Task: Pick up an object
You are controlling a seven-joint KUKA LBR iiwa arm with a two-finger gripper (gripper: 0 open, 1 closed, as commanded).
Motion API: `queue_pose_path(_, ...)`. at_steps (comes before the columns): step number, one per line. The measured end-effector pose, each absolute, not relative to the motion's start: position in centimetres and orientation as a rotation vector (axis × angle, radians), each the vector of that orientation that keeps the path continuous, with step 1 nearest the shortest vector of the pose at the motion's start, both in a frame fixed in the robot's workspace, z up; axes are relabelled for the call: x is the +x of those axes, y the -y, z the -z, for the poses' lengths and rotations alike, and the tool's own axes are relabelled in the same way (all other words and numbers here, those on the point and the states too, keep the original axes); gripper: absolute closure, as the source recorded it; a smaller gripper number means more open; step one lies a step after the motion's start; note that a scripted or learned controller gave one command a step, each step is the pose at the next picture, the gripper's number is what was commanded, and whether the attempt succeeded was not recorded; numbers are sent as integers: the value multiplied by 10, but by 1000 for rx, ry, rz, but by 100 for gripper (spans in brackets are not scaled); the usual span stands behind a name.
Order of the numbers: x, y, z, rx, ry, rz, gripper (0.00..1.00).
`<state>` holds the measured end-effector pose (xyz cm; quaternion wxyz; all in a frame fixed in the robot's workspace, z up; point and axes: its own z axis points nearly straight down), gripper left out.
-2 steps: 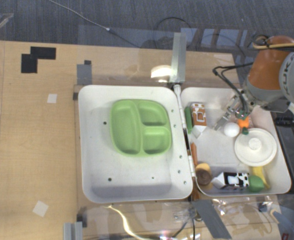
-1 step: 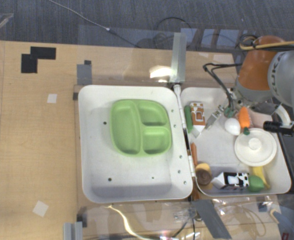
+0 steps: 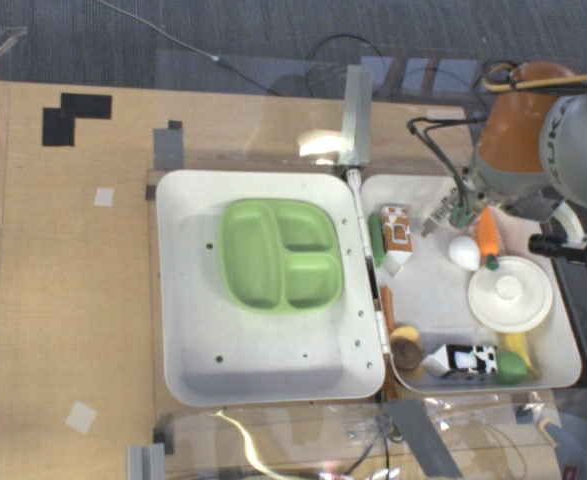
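My gripper [image 3: 460, 211] hangs over the far side of the right bin [image 3: 570, 363]; how it is set I cannot tell. Below it lie one white egg [image 3: 463, 253], one carrot [image 3: 487, 236], one white plate [image 3: 510, 294], one small carton [image 3: 395, 233] and one black-and-white cow [image 3: 467, 360]. The left bin [image 3: 188, 298] holds one green divided tray [image 3: 279, 254]. Both sit on a pale wooden bench [image 3: 63, 298], grey carpet [image 3: 223, 8] beyond.

My grey arm with orange band [image 3: 518, 133] | pale green divided plastic plate [image 3: 280, 254] in shallow white left bin [image 3: 188, 298] | round white lid [image 3: 511, 293] | orange carrot [image 3: 487, 236] | black-and-white cow-patterned toy [image 3: 470, 360] | white egg [image 3: 463, 253]
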<state>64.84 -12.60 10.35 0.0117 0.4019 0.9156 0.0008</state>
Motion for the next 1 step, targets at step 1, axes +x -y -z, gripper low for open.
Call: queue_pose_path(1,653,78,-268,1338,-2818,-14,100)
